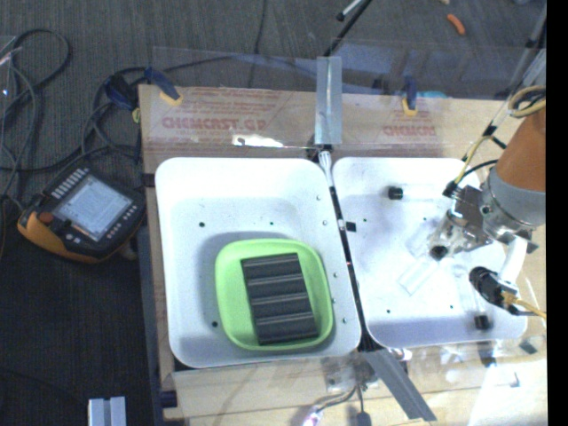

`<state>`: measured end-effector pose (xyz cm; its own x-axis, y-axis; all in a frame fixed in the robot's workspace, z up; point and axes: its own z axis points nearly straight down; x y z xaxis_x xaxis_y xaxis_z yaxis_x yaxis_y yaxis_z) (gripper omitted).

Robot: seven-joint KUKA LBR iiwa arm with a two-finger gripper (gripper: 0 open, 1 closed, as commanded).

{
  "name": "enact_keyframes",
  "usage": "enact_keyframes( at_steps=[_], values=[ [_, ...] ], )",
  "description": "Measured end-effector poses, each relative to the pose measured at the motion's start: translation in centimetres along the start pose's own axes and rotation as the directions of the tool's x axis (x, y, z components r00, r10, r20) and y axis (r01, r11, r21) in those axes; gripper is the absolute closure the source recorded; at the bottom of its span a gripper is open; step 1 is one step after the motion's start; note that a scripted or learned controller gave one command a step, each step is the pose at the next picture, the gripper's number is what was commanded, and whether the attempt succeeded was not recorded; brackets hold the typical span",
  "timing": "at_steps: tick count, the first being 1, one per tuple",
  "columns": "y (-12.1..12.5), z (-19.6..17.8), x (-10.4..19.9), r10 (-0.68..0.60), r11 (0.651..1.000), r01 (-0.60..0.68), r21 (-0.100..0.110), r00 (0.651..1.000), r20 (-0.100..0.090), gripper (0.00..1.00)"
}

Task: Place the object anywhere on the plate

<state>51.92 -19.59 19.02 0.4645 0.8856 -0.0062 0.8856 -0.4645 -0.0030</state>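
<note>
Nearest the lens sits the green plate point(229, 264) in the left bin point(177, 202), and on it lies a dark ribbed block point(280, 298), square to the plate and well within its rim. My arm point(524, 171) reaches over the right bin point(382, 238), with my pincer point(448, 233) hanging low above that bin's floor, well apart from the plate and on the far side of the divider between the two bins. Whether my pincer is released or clenched I cannot tell (the tips blur into pale, glassy clutter beneath them), and I see nothing plainly grasped. If the ribbed block is the object meant, then the placing looks done already and all that is left is for me to draw clear. If instead the task's thing is one of the small pale, see-through pieces point(415, 278) lying on the right bin's floor just beside my pincer, then I judge the work barely begun: a grasp to secure, a lift, a carry across the divider, and a release over the plate. A small black piece point(395, 193) rests near the right bin's back wall, apart from everything else.
</note>
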Motion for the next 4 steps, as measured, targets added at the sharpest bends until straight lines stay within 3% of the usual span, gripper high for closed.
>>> enact_keyframes(
  at_steps=[1, 2, 3, 4],
  values=[
    [0.0, 0.0, 0.0, 0.0, 1.0, 0.0, 0.0, 1.0, 0.0, 0.0],
    [0.0, -2.6, 1.4, 0.035, 0.999, -0.035, -0.001, 0.999, -0.004, 0.0],
    [-0.3, -8.8, 8.6, -0.039, 0.999, 0.039, -0.002, 0.999, -0.003, 0.0],
    [0.1, -11.1, 13.3, -0.036, 0.999, 0.036, -0.003, 0.999, -0.002, 0.0]
  ],
)
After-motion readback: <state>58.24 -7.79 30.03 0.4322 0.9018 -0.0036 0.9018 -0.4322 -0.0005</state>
